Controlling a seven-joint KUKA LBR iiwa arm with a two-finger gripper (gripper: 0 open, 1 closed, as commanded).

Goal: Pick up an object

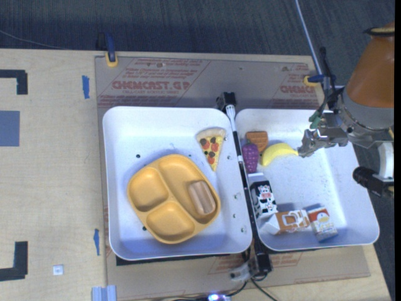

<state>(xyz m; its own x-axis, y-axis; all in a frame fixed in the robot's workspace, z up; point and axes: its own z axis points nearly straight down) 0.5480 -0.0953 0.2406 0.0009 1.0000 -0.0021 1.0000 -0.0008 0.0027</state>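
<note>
Wood-tone counter (50, 187) is sitting over dark carpet, carrying two white bins side by side on a cardboard sheet (156, 80).

Left bin (125, 130) is holding 3 things: one yellow three-compartment plate (156, 199), one toy hot dog (202, 197) lying in the plate's right compartment, one toy pizza slice (212, 144) lying near the bin's back right corner, just beside the plate.

Right bin (351, 199) is holding 6 things: one orange block (257, 138) and one purple grape-like toy (250, 157) along the left wall, one toy banana (277, 153) just right of them, one cow-print carton (264, 199) below, one orange-and-white carton (291, 221), and one small juice-box-like carton (322, 223) near the front.

Arm is reaching in from the right, orange band up top, wrist angling down and left. End effector (308, 144) is hanging at the banana's right tip, near or touching it; can't tell how far open it is, and nothing is visibly gripped.
</note>
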